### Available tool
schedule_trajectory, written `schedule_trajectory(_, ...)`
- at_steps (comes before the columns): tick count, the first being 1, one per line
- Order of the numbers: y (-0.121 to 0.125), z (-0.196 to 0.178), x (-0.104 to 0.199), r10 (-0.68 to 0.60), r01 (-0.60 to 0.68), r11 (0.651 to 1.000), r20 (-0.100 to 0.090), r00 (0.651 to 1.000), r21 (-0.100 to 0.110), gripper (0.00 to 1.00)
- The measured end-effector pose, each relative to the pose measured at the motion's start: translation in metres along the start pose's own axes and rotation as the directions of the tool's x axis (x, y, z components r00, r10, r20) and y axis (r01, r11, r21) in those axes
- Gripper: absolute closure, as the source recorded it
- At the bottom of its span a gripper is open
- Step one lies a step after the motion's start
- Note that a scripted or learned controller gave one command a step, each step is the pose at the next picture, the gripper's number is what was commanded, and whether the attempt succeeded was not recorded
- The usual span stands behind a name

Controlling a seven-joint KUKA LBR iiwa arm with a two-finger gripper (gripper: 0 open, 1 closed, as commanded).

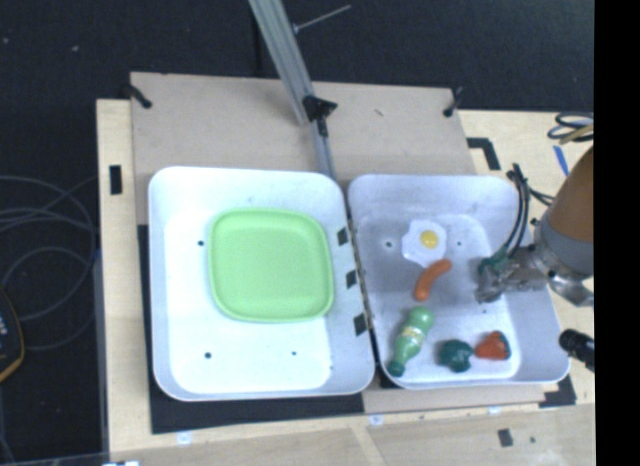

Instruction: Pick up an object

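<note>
Gripper (497,279) hovering in the right bin (385,204)
It is hanging right of the sausage (432,279) (finger state: cannot tell); the egg (425,241) is lying farther back.

Fried egg (424,241) lying flat near the right bin's middle, orange sausage (432,278) slanting just below it, green bottle (410,340) leaning diagonally further down, dark green vegetable (455,355) and orange-red piece (491,347) sitting side by side at the front.

Overhead slanted view of both bins (250,179)
</note>
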State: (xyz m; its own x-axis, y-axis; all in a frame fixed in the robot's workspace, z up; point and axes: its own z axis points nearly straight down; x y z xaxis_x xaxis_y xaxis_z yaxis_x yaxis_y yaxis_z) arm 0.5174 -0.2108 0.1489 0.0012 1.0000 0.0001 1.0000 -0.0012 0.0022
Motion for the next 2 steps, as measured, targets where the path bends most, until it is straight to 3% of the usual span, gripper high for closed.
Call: schedule_trajectory(2, -0.007, -0.087, -0.003, -0.001, 0.001, 1.0, 0.001, 1.0, -0.002, 1.0)
